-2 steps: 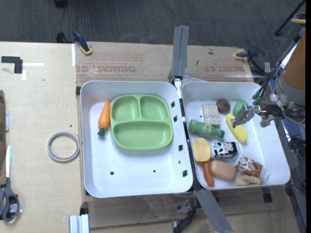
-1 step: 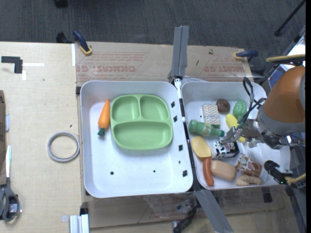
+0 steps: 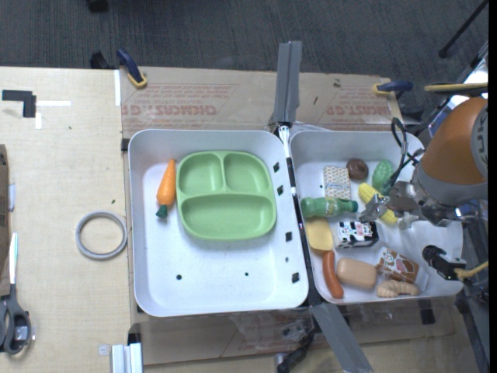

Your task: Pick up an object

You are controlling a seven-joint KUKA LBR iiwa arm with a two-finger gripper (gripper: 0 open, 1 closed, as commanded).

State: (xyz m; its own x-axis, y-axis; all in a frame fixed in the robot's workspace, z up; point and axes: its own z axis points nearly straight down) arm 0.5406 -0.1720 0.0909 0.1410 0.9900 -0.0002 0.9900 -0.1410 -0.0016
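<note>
**Tool low in the crowded right bin, no pick confirmed**

Because the tool (image 3: 378, 205) sits low among packed toy food in the right bin (image 3: 311, 140), a clean pick depends on isolating one piece; whether it is clenched or released I cannot tell, and nothing is visibly held. Taking the tool as the landmark, a yellow piece (image 3: 367, 192) lies just beside it, a black-and-white carton (image 3: 357, 234) just below, and a green bottle (image 3: 328, 206) to its left. My judgement: descend straight over a single item, straddle its narrow side, and lift vertically so the neighbours stay put.

Counted in that bin: one bottle, one carton, one cracker-like block (image 3: 336, 181), one brown round piece (image 3: 357, 168), one green vegetable (image 3: 383, 174), one sausage (image 3: 332, 274), one tan loaf (image 3: 356, 272), plus several smaller pieces I cannot name.

Farther left, the left bin (image 3: 225, 286) holds one divided green plate (image 3: 227, 195) and one carrot (image 3: 165, 186). On the bench (image 3: 54, 177) lie one tape ring (image 3: 101, 234) and one pair of scissors (image 3: 14, 317).
</note>
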